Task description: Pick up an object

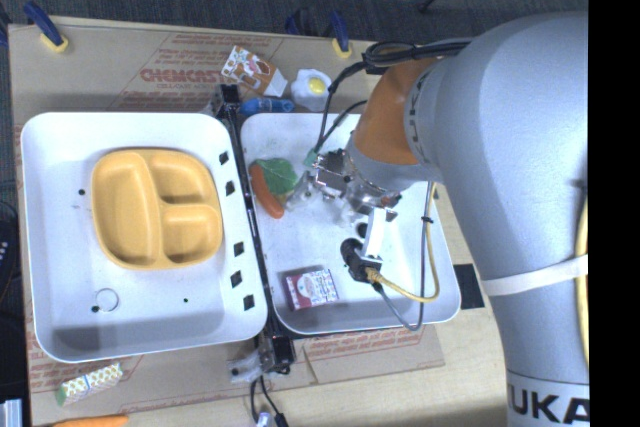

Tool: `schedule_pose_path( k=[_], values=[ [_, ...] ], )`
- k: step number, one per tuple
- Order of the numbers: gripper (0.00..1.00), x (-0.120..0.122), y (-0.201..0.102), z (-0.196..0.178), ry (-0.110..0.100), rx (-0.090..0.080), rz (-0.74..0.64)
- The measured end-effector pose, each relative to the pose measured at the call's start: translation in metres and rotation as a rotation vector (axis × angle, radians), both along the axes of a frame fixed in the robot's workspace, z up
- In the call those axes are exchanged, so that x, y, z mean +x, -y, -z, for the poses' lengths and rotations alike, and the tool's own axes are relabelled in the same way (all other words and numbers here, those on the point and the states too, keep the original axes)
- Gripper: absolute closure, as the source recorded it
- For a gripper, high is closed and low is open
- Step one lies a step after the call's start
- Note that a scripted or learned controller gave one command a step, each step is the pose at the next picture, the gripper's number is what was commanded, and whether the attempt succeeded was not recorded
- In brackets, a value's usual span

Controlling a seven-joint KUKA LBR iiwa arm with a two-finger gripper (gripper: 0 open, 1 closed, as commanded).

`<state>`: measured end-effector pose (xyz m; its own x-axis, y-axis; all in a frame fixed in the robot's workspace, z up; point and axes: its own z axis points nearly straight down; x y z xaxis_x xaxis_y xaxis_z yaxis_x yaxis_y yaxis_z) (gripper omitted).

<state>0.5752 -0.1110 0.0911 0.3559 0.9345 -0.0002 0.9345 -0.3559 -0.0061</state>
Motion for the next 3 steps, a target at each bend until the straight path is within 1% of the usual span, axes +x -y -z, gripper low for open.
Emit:
schedule_pose_path(
  k=[1, 2, 3],
  values=[
    [0.00, 0.0305, -0.0203, -0.0005, 0.003, 0.000, -0.057],
    [0.00, 0.0305, -0.0201, -0.0005, 0.003, -0.001, -0.057],
    [1.00, 0.0305, -0.0205, -0.0104, 0.000, 0.001, -0.061]
  ],
)
